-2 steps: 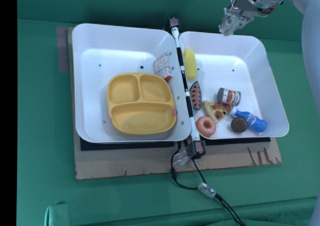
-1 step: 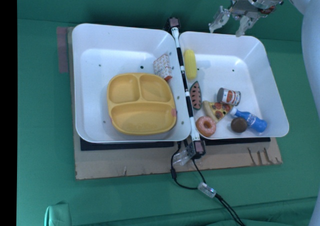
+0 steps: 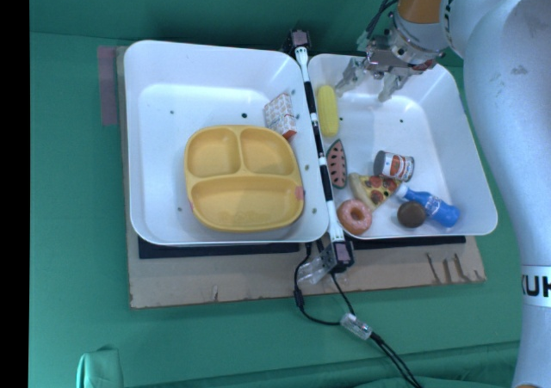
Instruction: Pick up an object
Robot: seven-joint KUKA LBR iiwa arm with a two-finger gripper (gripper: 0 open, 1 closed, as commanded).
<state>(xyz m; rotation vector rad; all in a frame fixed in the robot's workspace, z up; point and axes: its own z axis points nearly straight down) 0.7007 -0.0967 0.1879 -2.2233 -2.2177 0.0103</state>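
Donut [image 3: 354, 217] sits at right bin [image 3: 430, 124] front edge w/ pizza [image 3: 372, 190], can [image 3: 393, 165]. Pincer [image 3: 372, 81] spread, empty, above corn [image 3: 327, 110] at back left. Corn probably light, stiff, smooth; grip across mid-width.

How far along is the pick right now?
Done: the arm has the gripper over the far end of the right bin. In hand: nothing; its fingers are spread with nothing between them. Left: descending and grasping something, perhaps the nearby corn cob.
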